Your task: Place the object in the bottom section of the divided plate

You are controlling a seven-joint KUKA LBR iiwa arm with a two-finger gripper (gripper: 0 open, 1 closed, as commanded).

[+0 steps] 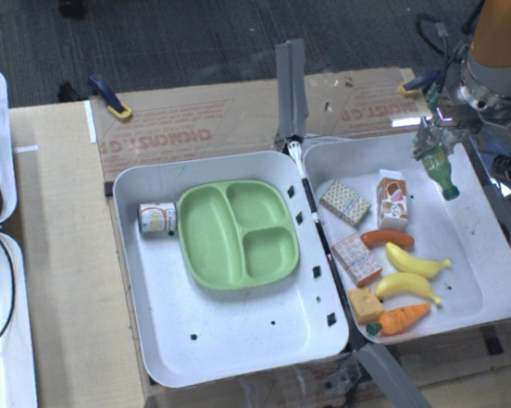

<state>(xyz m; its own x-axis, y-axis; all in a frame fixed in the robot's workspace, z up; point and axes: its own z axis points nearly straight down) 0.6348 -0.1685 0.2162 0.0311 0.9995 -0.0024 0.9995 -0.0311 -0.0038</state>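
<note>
A green divided plate (238, 233) lies in the left bin (163, 350), with one large section on its left and two smaller ones on its right. My gripper (431, 145) hangs over the far right corner of the right bin (492, 261). It is shut on the neck of a small green bottle (442, 176), which dangles below the fingers, slightly tilted. The gripper and the bottle are well to the right of the plate, across the divider between the bins.
A small yogurt cup (157, 219) lies just left of the plate. The right bin holds a cracker box (344, 203), a carton (392, 202), a sausage (388, 239), bananas (415, 268), a carrot (403, 319) and other blocks.
</note>
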